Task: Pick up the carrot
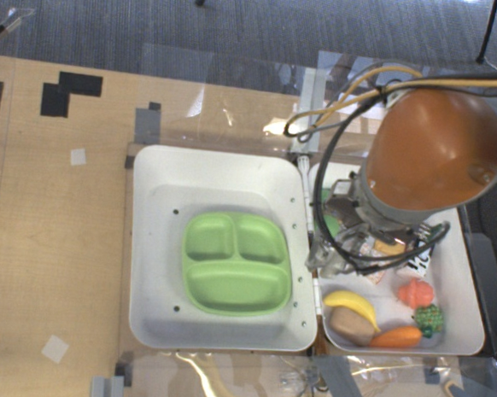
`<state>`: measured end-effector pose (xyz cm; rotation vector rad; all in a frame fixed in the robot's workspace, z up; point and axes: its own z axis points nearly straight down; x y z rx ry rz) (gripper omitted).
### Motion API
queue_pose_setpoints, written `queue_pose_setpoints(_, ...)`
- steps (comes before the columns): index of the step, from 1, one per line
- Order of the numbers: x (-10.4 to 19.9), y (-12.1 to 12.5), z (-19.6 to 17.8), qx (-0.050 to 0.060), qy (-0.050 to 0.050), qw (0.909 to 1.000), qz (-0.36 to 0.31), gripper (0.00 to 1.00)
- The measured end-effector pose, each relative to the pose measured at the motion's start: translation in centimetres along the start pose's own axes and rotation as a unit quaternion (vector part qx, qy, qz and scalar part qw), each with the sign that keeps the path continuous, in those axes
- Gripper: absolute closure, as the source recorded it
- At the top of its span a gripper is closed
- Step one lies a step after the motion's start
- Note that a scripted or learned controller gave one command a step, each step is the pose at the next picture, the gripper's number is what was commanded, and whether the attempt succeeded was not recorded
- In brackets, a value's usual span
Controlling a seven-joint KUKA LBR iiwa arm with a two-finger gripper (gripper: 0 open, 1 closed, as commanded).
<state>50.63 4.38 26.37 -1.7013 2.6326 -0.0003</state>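
The carrot (397, 336) is seen lying in the right bin (470, 315), near its front edge, beside the banana (351, 305). It is not yet picked up. The claw (340, 254) is hung above; its grip cannot be told. It must be moved over and lowered.

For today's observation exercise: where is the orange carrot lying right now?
The orange carrot lies at the right bin's near edge, between the brown potato and green broccoli.

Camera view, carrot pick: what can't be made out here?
- Gripper: the arm's orange band and cables hide it; open or shut unclear.
- Right bin: far half covered by the arm.
- Carrot: leafy end beside the broccoli, contact uncertain.
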Motion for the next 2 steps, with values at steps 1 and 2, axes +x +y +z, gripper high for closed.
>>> queue_pose_setpoints(1,8.0,-4.3,-4.1,0.005,0.0,0.9991,0.041,1.0)
queue_pose_setpoints(2,7.5,-4.4,-5.3,0.009,-0.004,0.9992,0.039,1.0)
